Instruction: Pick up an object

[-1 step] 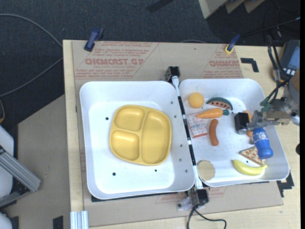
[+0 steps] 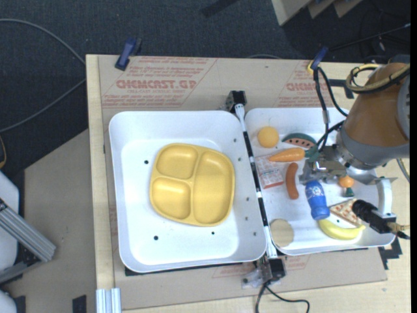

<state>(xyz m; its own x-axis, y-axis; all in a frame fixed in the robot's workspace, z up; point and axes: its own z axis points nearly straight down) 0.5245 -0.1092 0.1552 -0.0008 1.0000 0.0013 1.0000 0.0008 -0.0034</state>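
The right bin holds several toy foods: an orange ball, a watermelon slice, a carrot, a red sausage, a blue bottle, a banana, a pizza slice and a tan round disc. My gripper hangs low over the middle of this bin, just above the top end of the blue bottle and to the right of the sausage. The arm's wrist hides the bin's right part.
The left bin holds a yellow divided plate. A small printed packet lies by the divider between the bins. A small orange piece sits right of the bottle. Cables run behind the arm at the upper right.
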